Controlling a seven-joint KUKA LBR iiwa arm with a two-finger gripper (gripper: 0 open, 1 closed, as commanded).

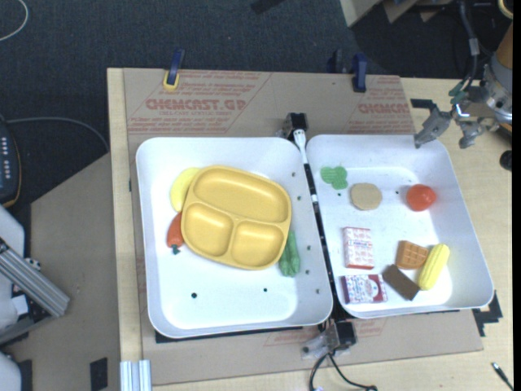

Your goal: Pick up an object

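- Objects to pick sit in the right bin (456, 218), toy food scattered across its floor.
- Red tomato (420, 197) near the bin's far right side, closest item to the gripper.
- Round tan cookie (365, 195) left of the tomato, apart from it; green leafy piece (334, 175) just beyond the cookie toward the far left corner.
- Pink-and-white wrapped packet (357, 247) mid-bin; second red-and-white packet (362, 288) nearer the front edge, just below the first.
- Waffle piece (412, 255), brown chocolate bar (400, 282) and yellow corn cob (433, 266) clustered at the front right, corn touching or just beside the waffle, bar overlapping the waffle's lower edge.
- Gripper (446, 135) at the far right corner, above the right bin's outer rim, over the desk (505, 218) edge. Fingers (426, 132) spread apart, pointing down, nothing between them.
- Gripper well apart from every item; tomato is nearest but not touched.
- Left bin (155, 243) holds a yellow divided tray (236, 217), three compartments, lying tilted across the middle.
- Yellow banana-like piece (181, 187) sticks out from under the tray's far left edge; red-orange pepper (175, 233) just beside the tray's left side; green vegetable (290, 256) against the tray's right front corner.
- Both bins lie side by side, rims touching, on a brown cardboard sheet (244, 96) with red print.
- Yellow clamp (172, 73) and blue clamp (359, 72) on the sheet's far edge.
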